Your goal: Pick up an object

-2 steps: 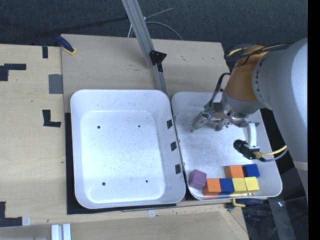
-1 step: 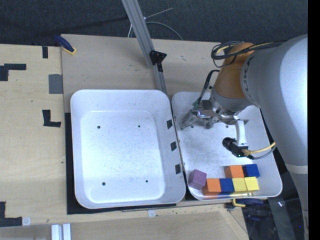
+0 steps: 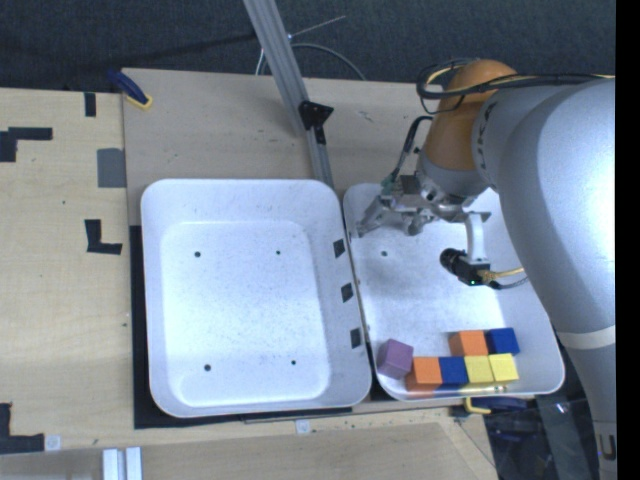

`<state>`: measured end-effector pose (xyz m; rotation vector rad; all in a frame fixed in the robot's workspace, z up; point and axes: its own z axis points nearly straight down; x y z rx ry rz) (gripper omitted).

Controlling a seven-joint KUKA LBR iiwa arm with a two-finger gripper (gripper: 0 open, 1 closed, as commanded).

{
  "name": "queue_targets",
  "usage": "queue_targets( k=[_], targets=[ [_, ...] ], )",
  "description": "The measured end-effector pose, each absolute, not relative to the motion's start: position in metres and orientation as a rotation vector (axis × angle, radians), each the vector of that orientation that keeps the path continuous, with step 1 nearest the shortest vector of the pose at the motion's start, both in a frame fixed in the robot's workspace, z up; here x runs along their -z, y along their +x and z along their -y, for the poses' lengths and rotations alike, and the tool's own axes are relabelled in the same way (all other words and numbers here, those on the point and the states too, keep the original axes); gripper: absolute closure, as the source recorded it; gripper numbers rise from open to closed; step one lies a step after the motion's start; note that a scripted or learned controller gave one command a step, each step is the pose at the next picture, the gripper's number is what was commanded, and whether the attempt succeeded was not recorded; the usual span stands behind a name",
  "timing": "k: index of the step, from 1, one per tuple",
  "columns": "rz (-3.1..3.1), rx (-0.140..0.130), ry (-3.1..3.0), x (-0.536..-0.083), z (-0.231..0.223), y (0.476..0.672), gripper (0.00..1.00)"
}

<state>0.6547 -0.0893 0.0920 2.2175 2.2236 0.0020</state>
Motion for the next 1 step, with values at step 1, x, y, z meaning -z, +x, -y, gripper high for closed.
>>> queue_targets(
  k=[1],
  targets=[
    [-2.223,0.006,2.222,-0.0917,0.0921,0.6309,0.00]
  ],
)
